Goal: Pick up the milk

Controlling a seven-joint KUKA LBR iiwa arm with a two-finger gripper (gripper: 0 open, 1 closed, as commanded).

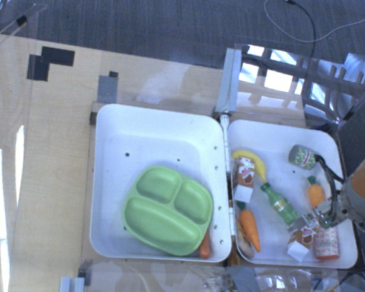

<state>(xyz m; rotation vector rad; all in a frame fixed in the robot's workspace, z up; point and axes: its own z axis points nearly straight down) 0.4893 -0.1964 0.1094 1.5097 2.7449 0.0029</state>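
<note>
Grey claw (318, 219) sits just above the milk (300, 242) in the right bin (281, 136)

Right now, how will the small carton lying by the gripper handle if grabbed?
The carton lies on its side and is boxy, so it probably won't roll. It looks small, likely light; a nudge could slide it on the smooth bin floor. It sits against the red packet, which may shift too.

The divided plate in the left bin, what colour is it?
Light green, all three compartments alike; the plate shows best in the camera view, lying in the left bin.
</note>
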